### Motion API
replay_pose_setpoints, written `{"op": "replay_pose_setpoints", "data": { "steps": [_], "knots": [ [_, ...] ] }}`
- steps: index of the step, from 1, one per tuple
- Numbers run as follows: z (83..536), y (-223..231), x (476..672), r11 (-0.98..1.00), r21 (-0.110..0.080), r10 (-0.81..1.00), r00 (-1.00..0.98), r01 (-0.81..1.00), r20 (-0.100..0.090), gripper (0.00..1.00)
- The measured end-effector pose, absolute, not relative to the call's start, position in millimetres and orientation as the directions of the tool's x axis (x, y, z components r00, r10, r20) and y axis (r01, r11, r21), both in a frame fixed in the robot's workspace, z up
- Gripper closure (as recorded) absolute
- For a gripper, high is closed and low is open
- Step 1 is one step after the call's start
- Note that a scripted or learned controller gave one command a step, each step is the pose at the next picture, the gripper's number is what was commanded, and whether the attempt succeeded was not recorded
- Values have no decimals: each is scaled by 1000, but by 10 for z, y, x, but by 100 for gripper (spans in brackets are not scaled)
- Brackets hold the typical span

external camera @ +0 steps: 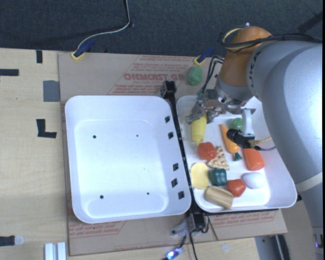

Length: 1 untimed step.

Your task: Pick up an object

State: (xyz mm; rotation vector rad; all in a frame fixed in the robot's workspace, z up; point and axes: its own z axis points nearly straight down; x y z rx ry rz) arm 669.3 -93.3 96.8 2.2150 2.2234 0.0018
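The gripper (203,111) hangs low over the far left corner of the right bin (276,196), the arm (292,85) reaching in from the right with its orange band (244,47) above the wrist. Whether the fingers are spread or pressed together cannot be told from this angle; nothing is seen between them. Just below the gripper lies a yellow corn-shaped piece (199,130), touching or nearly touching the metal tips. Nearer the camera sit a red piece (207,150), a pizza slice (219,159), a yellow disc (199,174), a dark green pepper (218,176), a small red tomato (236,187), a tan bread roll (219,197) and a white egg (253,180). To the right lie an orange carrot (229,138) and a red-orange block (253,158). A green object (195,76) rests outside the bins on the cardboard (130,77). The left bin (78,145) stands beside the right one, their rims touching
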Motion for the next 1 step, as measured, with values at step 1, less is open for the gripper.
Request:
{"op": "replay_pose_setpoints", "data": {
  "steps": [1],
  "knots": [
    [1911,-338,6703,7,8,1000,-8,1000,2,100]
  ]
}}
